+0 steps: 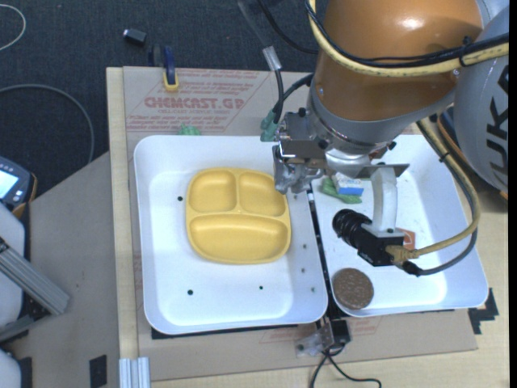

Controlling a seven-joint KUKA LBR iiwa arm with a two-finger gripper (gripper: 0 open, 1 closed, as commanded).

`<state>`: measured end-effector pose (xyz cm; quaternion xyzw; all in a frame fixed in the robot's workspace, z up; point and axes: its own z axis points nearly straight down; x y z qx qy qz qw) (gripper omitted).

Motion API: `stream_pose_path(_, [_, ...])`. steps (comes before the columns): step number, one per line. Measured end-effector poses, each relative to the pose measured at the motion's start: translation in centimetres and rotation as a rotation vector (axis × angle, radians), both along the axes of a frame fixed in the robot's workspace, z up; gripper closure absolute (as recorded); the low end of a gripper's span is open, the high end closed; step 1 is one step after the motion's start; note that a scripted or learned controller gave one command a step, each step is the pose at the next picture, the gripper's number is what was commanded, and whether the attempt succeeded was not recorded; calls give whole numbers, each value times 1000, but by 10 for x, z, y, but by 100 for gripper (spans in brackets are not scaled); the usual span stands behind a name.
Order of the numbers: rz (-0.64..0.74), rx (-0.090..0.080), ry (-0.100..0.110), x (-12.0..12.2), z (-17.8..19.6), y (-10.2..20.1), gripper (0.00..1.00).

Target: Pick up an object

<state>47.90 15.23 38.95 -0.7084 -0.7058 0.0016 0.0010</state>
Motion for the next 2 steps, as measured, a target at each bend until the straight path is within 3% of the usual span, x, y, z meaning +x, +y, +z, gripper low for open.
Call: stream_pose_path(2, [3,2,-5,1,21,3,100])
